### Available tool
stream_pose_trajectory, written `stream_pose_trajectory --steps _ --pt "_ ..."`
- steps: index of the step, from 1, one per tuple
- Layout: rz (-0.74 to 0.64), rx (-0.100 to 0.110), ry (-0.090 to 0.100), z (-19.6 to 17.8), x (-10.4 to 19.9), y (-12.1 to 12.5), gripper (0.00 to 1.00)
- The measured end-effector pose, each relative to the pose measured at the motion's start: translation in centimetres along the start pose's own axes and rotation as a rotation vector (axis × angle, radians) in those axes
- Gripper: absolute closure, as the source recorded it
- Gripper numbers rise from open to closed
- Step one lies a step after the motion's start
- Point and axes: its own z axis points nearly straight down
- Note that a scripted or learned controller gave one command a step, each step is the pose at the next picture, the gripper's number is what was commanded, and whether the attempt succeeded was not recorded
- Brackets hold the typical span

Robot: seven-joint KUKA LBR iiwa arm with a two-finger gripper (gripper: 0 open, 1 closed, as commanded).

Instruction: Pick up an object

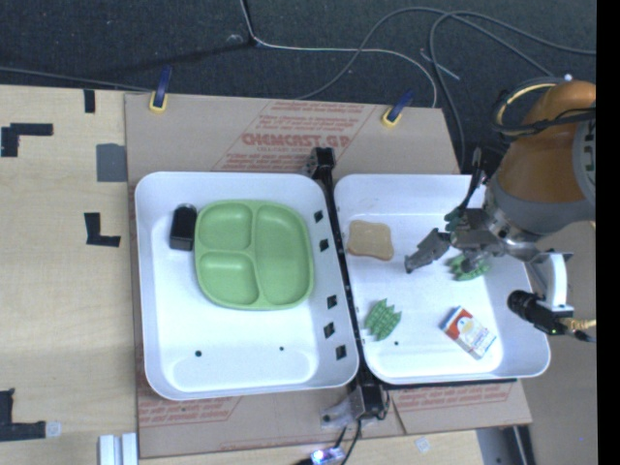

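Note:
My gripper hangs over the right bin, toward its right side, and is open. One dark finger points left toward the bin's middle. A small green leafy piece lies just under the gripper's right side; whether it is touched I cannot tell. A tan bread-like slab lies left of the gripper near the divider. In front of it rest a second green leafy piece and a small red and white packet.
The left bin holds a green divided plate with a small black block at its left. A black divider separates the bins. Cables run across the dark floor behind the bench.

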Motion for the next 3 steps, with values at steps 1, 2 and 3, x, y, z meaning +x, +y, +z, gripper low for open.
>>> stream_pose_trajectory --steps 1,2,3 --pt "-0.004 -0.013 -0.002 -0.7 0.0 0.3 0.00" --pt "-0.003 -0.010 -0.002 4.5 -0.8 0.8 0.00" --pt "-0.004 -0.009 -0.001 9.6 0.0 1.3 0.00"
